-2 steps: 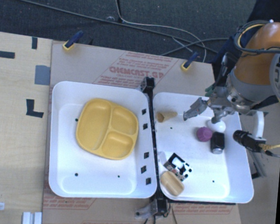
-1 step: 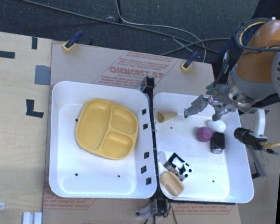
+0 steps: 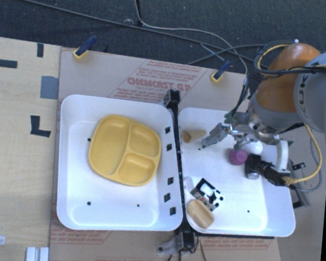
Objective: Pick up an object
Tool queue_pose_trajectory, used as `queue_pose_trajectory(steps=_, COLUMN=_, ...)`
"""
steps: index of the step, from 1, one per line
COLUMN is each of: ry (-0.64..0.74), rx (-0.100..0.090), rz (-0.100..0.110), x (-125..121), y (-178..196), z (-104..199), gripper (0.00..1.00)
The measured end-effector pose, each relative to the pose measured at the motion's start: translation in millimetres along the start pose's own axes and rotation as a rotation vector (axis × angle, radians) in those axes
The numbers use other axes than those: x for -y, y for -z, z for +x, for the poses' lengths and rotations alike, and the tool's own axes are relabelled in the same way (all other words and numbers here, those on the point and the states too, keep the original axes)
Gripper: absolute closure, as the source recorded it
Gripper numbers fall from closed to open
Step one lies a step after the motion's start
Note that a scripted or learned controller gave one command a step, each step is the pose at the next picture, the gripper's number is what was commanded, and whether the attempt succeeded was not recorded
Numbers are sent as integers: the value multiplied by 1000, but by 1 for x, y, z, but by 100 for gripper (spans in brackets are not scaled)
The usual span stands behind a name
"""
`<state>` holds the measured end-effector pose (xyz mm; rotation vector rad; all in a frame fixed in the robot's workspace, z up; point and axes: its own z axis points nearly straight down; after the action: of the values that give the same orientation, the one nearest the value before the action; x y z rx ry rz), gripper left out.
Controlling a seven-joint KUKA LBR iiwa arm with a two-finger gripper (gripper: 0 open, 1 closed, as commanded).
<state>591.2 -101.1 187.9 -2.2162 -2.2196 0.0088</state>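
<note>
Tool (image 3: 226, 139) hovers near right bin's (image 3: 269, 215) far rim, beside purple ball (image 3: 238, 156).

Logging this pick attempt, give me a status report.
Gripper open over right bin, holding nothing. Purple ball beside it, ungrasped. Nothing blocking.

Arm (image 3: 306, 72) cropped at right edge; small tan lump (image 3: 186, 135) unidentifiable.

Grey arm (image 3: 322, 85), orange band (image 3: 283, 75), yellow cable loops, dark metal jaws.
</note>
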Motion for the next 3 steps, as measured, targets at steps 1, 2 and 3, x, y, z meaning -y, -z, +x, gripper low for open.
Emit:
queue_pose_trajectory(steps=1, ry=-1, rx=1, rz=-1, x=5, y=-45, z=-1, gripper=0)
queue_pose_trajectory(steps=2, ry=-1, rx=0, rz=0, x=7, y=-100, z=-1, gripper=0)
queue_pose_trajectory(steps=3, ry=1, rx=-1, rz=-3, x=6, y=-87, z=0, gripper=100)
